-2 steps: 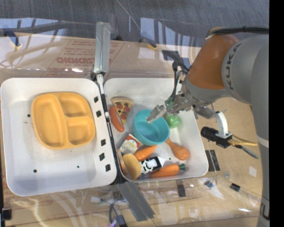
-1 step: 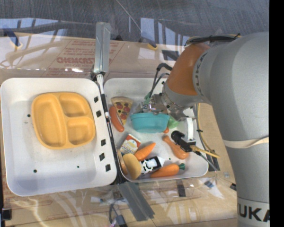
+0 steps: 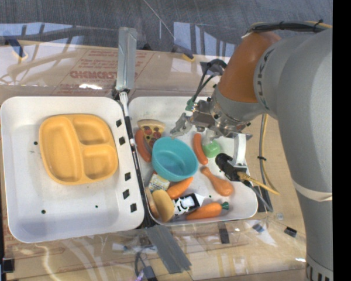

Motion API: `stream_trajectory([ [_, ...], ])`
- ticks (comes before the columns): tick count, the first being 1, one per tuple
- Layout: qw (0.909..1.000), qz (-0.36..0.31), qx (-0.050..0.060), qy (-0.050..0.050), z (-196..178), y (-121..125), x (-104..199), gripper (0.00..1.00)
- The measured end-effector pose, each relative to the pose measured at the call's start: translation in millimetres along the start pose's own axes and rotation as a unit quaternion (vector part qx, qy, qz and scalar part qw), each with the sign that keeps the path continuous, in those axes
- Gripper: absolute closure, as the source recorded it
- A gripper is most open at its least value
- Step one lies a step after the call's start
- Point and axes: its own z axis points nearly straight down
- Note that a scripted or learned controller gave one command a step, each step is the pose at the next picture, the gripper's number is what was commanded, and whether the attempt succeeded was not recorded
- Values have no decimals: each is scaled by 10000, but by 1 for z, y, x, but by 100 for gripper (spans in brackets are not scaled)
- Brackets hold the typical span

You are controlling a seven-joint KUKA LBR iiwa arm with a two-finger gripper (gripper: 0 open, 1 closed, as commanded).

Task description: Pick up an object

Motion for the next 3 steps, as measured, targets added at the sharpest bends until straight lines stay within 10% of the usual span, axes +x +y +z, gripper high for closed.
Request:
stream_trajectory([
  [1,9998,215,21,-4,109,12,-64,0],
  [2,9998,196,34,4,99,12,-63,100],
  [3,9968,804,-13,-3,105,69,-60,100],
])
